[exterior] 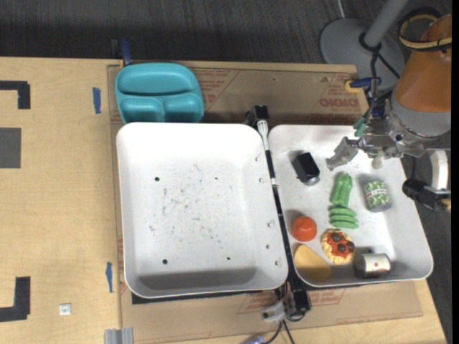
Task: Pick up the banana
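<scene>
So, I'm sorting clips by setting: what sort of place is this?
Most likely a robotics lab bench: two white bins clamped side by side on cardboard, blue tape marks, and toy food like the orange ball under the gripper.

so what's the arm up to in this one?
The arm's gripper hangs over the back of the right bin, above the toy items, with nothing visibly between its fingers. The task names a banana; the only yellowish piece I can see is a wedge at the bin's front-left corner, and I can't tell whether that is it. It lies untouched, well away from the gripper. The green pea pod and black block lie closer to it.
</scene>
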`<state>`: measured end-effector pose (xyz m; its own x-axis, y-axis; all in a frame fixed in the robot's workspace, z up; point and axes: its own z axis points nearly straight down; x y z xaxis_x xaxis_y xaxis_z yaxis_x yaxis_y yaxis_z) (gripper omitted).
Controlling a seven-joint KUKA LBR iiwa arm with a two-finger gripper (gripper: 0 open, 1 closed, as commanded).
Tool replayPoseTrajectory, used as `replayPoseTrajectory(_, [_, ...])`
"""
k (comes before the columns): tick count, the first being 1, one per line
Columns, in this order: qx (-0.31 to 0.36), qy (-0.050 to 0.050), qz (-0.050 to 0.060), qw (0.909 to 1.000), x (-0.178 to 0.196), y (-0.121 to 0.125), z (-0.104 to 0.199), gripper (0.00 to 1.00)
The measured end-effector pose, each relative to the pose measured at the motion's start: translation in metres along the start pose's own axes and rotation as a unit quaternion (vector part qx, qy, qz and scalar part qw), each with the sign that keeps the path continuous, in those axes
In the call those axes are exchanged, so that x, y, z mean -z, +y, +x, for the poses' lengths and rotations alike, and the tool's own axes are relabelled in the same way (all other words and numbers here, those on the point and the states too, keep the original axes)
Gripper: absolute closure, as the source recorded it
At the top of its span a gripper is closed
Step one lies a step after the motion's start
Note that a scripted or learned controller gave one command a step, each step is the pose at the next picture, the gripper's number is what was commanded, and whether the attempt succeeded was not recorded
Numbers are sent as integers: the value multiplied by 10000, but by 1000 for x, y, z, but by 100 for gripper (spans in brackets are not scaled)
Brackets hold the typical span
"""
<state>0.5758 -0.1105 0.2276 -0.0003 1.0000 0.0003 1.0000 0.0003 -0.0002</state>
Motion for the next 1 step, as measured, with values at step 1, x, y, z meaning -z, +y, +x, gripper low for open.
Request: replayPoseTrajectory(1, [172, 4, 9, 9999, -38, -64, 62, 0])
